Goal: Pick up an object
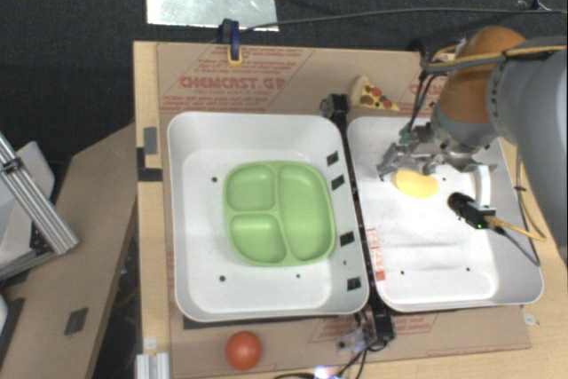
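Observation:
A yellow oval object (pixel 415 185) lies in the right bin (pixel 444 280), near its upper middle. My gripper (pixel 410 160) hangs right over that object's upper edge, reaching in from the right under the grey and orange arm (pixel 484 93). Its dark fingers point down and left toward the object. Whether they touch it is unclear.
The left bin (pixel 195 271) holds a green divided plate (pixel 278 213). A pizza-slice toy (pixel 374 95) lies on the cardboard behind the right bin. A red ball (pixel 243 350) sits on the front edge of the cardboard. Cables run along the arm's right side.

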Robot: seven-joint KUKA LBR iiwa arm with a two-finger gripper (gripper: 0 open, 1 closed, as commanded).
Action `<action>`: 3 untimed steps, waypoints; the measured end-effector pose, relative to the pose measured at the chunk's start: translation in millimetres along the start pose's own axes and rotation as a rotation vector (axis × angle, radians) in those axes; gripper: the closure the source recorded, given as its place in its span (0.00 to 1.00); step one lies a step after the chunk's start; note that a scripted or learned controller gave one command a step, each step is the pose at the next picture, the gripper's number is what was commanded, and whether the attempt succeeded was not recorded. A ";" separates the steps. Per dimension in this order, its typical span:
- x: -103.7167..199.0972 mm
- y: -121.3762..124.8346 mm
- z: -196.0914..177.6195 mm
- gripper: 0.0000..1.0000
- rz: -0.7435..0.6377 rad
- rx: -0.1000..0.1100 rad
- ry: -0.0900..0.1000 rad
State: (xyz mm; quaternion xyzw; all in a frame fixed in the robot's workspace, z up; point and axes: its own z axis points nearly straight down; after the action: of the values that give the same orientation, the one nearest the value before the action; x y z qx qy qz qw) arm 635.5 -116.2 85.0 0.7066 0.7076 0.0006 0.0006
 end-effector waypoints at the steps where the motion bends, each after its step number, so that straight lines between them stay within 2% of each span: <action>1: 0.0 1.1 -11.4 1.00 0.000 -0.003 0.000; 3: 1.1 -3.8 -126.1 1.00 -0.003 -0.005 -0.001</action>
State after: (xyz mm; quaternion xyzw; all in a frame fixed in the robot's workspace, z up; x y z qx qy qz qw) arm 631.4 -115.1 211.1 0.7057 0.7085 0.0021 0.0027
